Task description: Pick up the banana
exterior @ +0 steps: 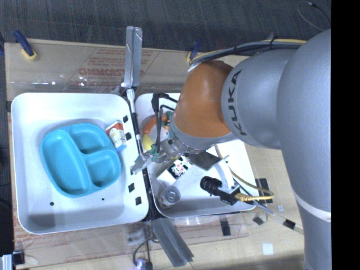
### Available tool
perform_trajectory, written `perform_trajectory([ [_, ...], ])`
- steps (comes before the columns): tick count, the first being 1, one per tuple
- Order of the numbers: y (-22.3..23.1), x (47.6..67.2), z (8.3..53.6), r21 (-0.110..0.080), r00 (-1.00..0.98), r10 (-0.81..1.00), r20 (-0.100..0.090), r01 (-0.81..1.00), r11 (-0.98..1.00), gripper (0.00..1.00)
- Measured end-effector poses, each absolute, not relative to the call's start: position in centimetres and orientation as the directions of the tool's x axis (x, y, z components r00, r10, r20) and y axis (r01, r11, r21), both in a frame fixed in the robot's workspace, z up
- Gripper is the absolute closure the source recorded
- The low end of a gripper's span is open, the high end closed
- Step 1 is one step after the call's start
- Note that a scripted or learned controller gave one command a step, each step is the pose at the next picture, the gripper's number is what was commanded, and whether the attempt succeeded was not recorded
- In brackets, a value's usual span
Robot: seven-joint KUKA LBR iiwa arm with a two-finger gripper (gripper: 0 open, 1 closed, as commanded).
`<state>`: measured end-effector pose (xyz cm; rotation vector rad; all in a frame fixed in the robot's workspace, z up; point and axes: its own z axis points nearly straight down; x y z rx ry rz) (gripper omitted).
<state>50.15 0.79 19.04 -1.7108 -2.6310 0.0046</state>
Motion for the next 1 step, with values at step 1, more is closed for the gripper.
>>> perform_trajectory([
  [1,-3.05,53.85,19.12,-0.002,-0.415,0.91,0.001,0.91,0.415,0.0],
])
